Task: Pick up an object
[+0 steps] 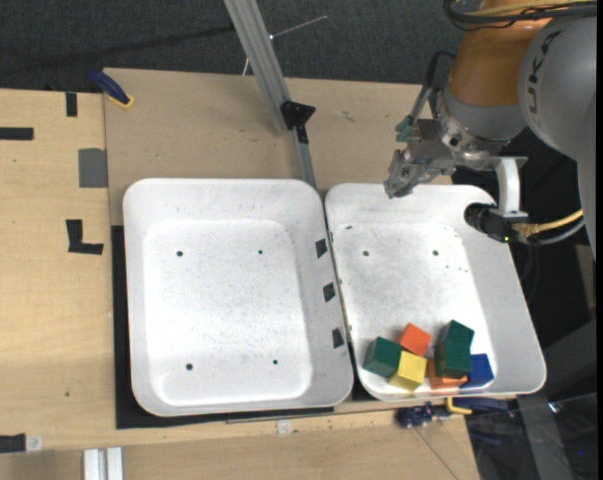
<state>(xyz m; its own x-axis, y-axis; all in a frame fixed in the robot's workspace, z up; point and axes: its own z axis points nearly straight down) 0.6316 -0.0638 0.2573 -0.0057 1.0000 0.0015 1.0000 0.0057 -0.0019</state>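
Observation:
Several small blocks lie clustered in the near right corner of the right bin (381, 268): a dark green block (383, 356), an orange block (416, 339), a yellow block (411, 369), a second green block (456, 343) and a blue block (479, 369). My gripper (402, 181) hangs over the far rim of the right bin, well away from the blocks. Nothing shows between its fingers.
The left bin (221, 288) sits beside the right one. A slanted metal pole (266, 63) rises behind the bins. The arm's orange band (491, 63) and a black-and-yellow cable (521, 230) are at the right bin's far right edge.

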